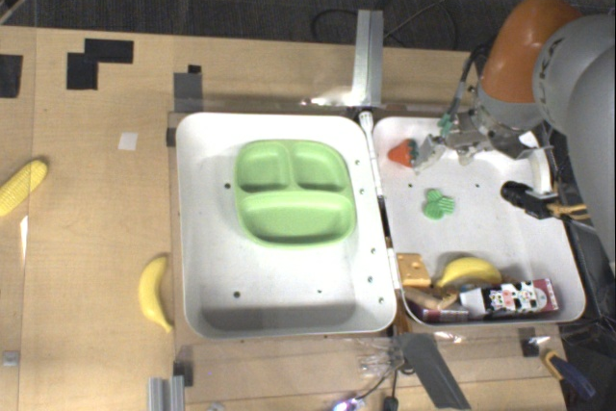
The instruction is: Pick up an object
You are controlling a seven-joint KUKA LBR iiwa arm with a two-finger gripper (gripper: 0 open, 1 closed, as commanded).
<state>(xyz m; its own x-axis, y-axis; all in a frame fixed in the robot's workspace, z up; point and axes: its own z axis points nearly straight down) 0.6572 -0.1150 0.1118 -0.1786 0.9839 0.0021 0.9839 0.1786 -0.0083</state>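
My gripper (435,146) hangs low over the far left part of the right bin (481,226). Just to its left lies a small red toy with a green top (400,152), touching or nearly touching the gripper's tip; I cannot tell which. A small green toy (440,203) lies a little nearer, in the middle of the bin. Along the bin's front wall sit a yellow banana (469,271), a brown block (412,269) and a carton with a black-and-white print (515,297).
The left bin (202,236) holds a green divided plate (292,191). On the bench left of the bins lie a second banana (154,292) and a yellow corn cob (21,187). A metal post (370,53) stands behind the bins.
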